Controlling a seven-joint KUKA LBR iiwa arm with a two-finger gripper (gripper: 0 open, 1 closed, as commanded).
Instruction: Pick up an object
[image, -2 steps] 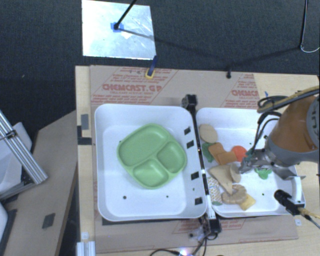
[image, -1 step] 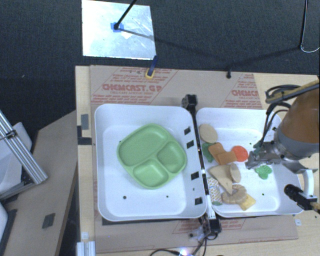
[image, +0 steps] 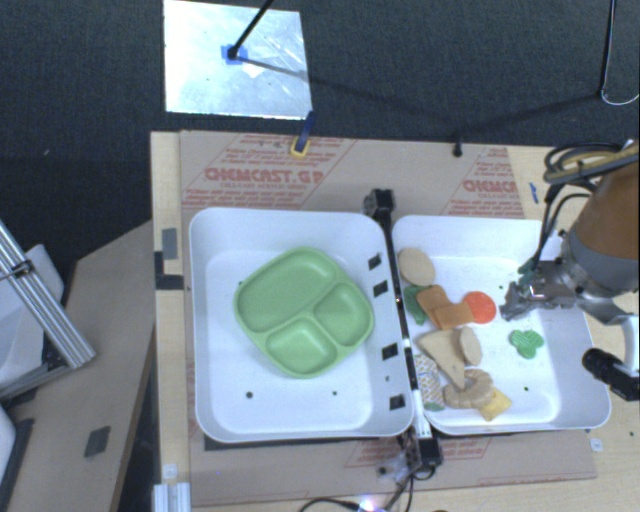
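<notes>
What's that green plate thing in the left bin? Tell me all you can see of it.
The green plate is a pale green tray, plastic by its look, with rounded corners and three shallow sections: one large and two smaller. It lies flat, right side up, turned at a slant, near the middle of the left bin. Its sections hold nothing. Only the bin floor touches it.

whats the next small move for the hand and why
Probably lower the hand a little onto the green piece just beneath it in the right bin. That piece lies alone, apart from the crowded pile near the divider, so it looks like the easiest pick.
</notes>
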